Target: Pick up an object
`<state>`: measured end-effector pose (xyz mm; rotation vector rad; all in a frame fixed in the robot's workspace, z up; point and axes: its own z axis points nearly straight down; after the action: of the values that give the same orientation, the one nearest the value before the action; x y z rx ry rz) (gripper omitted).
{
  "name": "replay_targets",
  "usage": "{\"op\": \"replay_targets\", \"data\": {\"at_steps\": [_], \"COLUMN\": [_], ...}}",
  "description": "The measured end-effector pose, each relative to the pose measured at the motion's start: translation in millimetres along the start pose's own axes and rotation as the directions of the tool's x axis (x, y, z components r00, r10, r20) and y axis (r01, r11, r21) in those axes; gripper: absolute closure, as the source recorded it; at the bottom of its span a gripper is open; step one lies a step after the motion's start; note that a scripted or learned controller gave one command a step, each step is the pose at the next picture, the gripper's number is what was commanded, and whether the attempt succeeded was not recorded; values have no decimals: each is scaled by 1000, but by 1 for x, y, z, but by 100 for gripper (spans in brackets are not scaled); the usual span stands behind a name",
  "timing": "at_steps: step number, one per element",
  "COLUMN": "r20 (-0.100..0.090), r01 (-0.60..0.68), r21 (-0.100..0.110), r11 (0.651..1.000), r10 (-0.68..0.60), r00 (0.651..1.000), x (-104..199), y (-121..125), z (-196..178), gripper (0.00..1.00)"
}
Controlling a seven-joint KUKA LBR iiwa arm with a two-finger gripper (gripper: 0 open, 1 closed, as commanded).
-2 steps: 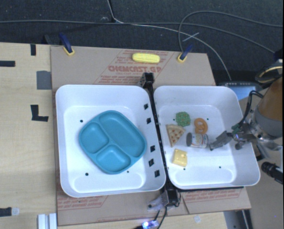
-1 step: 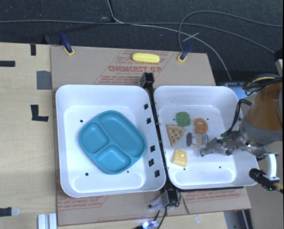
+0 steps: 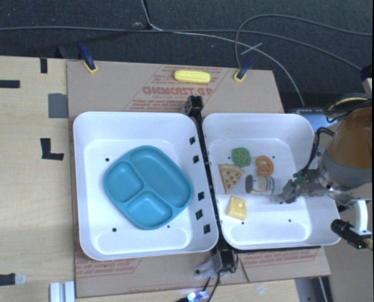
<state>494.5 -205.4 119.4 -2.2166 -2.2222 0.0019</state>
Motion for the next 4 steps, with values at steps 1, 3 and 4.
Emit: {"op": "replay_targets", "data": {"at_steps": [1, 3, 4], "r20": [3, 0, 0], "r01": [-1, 3, 3], "r21": [-7, -1, -1], "r11": [1000, 1000, 1000], "r10": [1, -3, -3], "r00": [1000, 1000, 1000], "x": [2, 52, 106], "y": [-1, 7, 4], "z": [-63, -81, -73], "gripper": [100, 100, 100]}}
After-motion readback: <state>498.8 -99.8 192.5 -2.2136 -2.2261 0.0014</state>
